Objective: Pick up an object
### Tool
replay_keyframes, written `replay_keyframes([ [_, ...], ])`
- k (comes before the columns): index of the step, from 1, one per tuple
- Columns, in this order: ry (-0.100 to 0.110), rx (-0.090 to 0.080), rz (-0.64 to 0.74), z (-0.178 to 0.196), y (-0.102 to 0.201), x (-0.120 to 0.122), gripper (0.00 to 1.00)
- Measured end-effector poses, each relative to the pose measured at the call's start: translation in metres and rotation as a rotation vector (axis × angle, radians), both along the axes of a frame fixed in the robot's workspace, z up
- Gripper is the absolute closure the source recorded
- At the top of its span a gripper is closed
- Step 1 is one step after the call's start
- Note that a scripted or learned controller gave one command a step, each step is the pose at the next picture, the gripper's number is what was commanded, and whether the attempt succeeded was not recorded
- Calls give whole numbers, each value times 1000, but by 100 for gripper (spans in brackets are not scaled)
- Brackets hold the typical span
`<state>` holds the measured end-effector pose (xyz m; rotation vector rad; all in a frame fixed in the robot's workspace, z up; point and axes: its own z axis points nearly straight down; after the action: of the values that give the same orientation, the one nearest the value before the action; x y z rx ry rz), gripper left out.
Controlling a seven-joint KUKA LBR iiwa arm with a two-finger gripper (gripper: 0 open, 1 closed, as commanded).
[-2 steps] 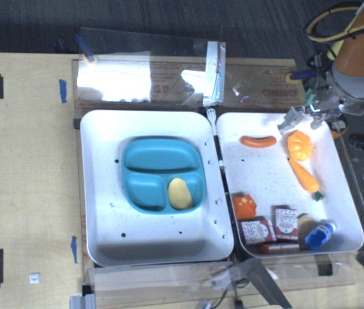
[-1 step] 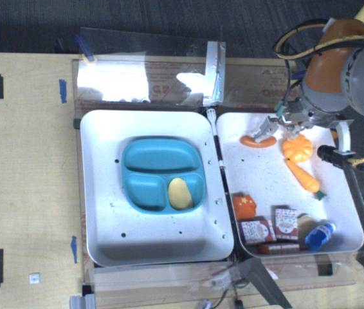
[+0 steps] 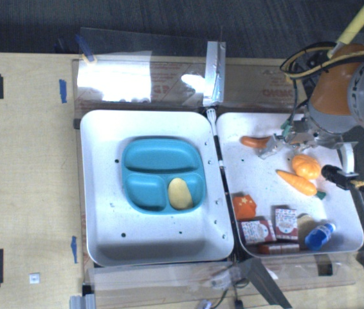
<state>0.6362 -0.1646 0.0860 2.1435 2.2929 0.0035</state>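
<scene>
Gripper [image 3: 283,138] hovering in the right bin [image 3: 355,227], fingers spread and gripping nothing, just beside a small carrot [image 3: 255,142] lying inside the bin's far-left corner; the pick is remaining undone.

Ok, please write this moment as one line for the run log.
arm: over right bin | gripper: beside small carrot, far side | held: nothing seen | left bin: blue tray with yellow potato

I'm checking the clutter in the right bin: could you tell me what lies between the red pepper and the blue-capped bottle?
In the camera view, two small red-and-white packets lie side by side between the red pepper and the blue-capped bottle.
</scene>
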Motion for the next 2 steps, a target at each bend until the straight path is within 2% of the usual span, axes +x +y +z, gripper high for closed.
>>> replay_keyframes([
  [1, 0, 1, 14, 1, -34, -56, 0],
  [2, -2, -1, 120, 1, -32, -110, 0],
])
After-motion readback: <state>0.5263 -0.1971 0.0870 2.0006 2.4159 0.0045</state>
